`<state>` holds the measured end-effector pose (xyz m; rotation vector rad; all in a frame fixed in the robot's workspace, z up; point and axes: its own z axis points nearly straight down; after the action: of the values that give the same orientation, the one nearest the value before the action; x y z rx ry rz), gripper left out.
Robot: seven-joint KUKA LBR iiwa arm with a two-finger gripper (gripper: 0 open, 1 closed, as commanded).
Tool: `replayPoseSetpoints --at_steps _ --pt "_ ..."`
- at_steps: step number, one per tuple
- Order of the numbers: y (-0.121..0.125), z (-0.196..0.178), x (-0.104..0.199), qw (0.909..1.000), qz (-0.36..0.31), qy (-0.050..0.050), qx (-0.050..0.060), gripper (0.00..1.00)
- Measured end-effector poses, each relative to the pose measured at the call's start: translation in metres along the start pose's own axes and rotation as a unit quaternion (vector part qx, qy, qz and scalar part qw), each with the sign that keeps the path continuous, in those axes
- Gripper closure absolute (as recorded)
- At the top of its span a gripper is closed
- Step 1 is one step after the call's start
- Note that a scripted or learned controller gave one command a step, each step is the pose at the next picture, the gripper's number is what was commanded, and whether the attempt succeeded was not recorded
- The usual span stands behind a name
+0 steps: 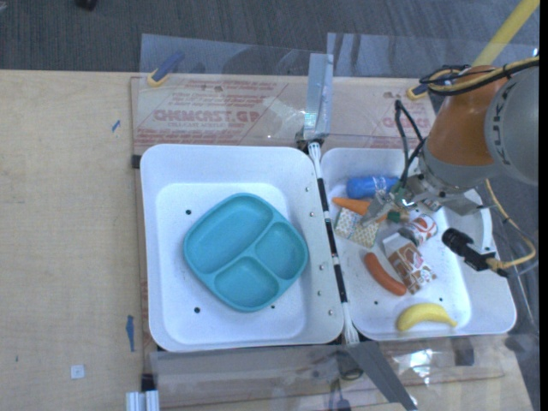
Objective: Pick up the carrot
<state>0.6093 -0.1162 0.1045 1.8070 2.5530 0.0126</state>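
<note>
The carrot [350, 204] is a small orange piece lying in the upper left of the right bin [492, 306], just below a blue object [372, 184]. My gripper [388, 205] hangs low over the bin, right beside the carrot's right end, under the arm's orange band [462, 127]. The gripper's body hides whatever lies directly beneath it. Nothing can be seen lifted off the bin floor.
The right bin also holds a tan waffle-like square [350, 227], a red sausage [385, 275], a printed packet [409, 261], a red-and-white item [423, 227] and a banana [425, 317]. A blue divided plate [247, 251] lies in the left bin [163, 229].
</note>
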Motion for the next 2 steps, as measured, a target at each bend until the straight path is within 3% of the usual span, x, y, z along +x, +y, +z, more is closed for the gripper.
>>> replayPoseSetpoints --at_steps 1,2 --pt "0.0478 0.0073 -0.032 0.9985 -0.051 0.009 0.017 0.0" --pt "0.0503 0.0006 -0.0335 0.9984 -0.056 0.002 0.012 1.0"
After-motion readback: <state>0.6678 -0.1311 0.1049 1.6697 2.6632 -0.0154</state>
